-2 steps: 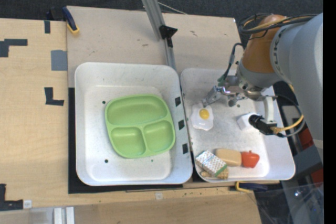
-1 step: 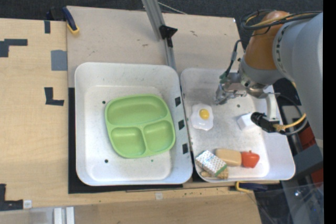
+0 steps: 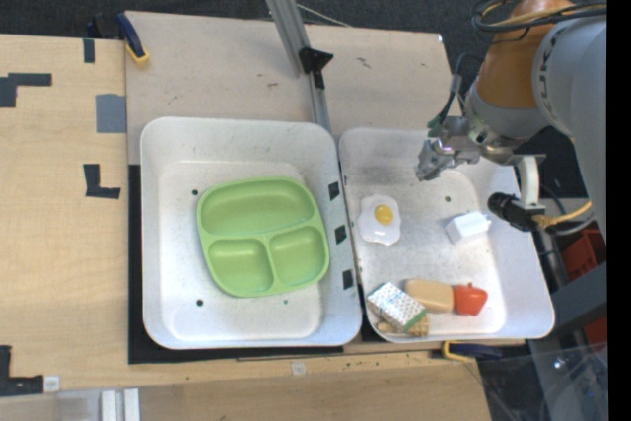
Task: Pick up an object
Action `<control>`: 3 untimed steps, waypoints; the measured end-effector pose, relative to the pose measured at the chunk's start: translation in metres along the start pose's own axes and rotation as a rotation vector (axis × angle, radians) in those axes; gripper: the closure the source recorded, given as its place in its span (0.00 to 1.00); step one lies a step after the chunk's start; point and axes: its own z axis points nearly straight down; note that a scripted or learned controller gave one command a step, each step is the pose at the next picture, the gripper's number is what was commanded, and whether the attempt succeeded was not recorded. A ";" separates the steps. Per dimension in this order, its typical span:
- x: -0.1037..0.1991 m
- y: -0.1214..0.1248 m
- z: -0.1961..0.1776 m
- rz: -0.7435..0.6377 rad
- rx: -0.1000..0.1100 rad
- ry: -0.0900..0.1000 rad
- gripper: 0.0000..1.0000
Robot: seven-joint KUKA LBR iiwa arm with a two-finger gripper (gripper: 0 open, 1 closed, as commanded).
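Green divided plate (image 3: 262,237) is seen in the left bin (image 3: 158,212). Claw (image 3: 432,163) is poised over the right bin (image 3: 527,296), above the fried egg (image 3: 381,218); its state cannot be told.

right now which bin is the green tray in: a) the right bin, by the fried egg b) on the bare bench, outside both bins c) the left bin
c: the green tray lies flat in the left bin, while the fried egg and the other small items sit in the right bin.
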 end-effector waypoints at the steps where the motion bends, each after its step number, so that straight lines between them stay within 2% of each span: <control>1: 0.000 0.001 -0.042 -0.001 0.000 0.000 1.00; 2: 0.054 0.020 -0.040 -0.006 0.003 0.003 1.00; 3: 0.115 0.025 -0.053 -0.007 0.003 0.003 1.00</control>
